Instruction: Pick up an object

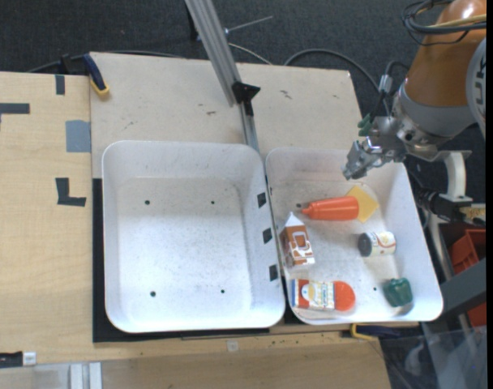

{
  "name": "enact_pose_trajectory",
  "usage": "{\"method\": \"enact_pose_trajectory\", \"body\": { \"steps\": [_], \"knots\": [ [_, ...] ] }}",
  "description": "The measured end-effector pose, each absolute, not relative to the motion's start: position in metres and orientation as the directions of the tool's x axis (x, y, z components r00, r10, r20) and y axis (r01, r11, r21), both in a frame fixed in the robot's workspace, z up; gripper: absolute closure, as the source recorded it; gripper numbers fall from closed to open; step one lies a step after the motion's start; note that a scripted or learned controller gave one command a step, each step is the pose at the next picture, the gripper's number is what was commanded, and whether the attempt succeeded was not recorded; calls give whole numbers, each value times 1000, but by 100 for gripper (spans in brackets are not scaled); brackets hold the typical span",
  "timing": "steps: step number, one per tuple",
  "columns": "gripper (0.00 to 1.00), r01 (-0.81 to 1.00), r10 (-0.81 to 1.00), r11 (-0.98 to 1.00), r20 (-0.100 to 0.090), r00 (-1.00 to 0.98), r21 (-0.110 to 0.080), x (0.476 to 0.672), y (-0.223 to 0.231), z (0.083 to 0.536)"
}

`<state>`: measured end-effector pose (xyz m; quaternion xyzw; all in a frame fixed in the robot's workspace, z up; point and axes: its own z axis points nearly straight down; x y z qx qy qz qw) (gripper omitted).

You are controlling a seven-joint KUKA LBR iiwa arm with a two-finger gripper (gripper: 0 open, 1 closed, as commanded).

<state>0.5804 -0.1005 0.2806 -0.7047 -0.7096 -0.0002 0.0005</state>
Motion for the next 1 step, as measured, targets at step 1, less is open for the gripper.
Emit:
{"method": "enact_pose_trajectory", "body": {
  "steps": [1],
  "knots": [
    [100, 1000, 1000, 7, 2, -7, -1, 580, -41, 278]
  ]
}}
